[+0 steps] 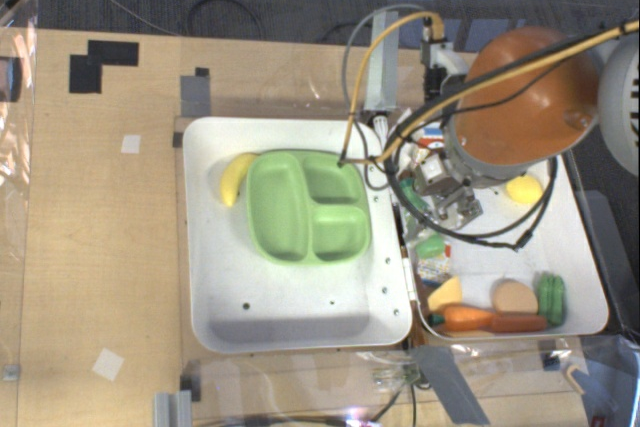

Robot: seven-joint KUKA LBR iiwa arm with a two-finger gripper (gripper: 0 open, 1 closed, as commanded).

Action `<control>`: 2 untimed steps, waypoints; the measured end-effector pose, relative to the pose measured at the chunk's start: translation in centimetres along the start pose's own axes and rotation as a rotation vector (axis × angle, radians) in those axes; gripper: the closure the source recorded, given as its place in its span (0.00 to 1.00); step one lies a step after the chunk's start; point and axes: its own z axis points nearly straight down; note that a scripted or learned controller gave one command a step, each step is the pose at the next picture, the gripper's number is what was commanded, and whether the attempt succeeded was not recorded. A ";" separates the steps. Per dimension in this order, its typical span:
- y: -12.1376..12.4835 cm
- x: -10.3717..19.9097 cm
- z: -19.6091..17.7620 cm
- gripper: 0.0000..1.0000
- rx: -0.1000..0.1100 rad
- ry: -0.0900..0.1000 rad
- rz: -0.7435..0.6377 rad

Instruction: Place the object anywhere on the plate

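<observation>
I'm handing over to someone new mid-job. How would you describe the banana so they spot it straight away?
Start at the left white bin, which holds a green divided plate. The banana lies on the bin floor against the plate's upper left edge. It is the small curved yellow piece, the one loose item in that bin; the other toy foods, including a rounder yellow lemon, sit in the right bin.

I see the arm [560, 85] coming in from the right, its orange band [525, 95] bulking large toward the camera and cables looping around the wrist. The gripper [445, 200] points downward below that band; its tip is too cluttered for me to read.
</observation>
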 end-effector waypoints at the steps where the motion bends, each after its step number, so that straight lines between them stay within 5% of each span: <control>1: 3.8 2.3 -2.1 1.00 -0.002 0.001 -0.191; 2: 3.5 2.9 2.2 1.00 -0.005 -0.003 -0.546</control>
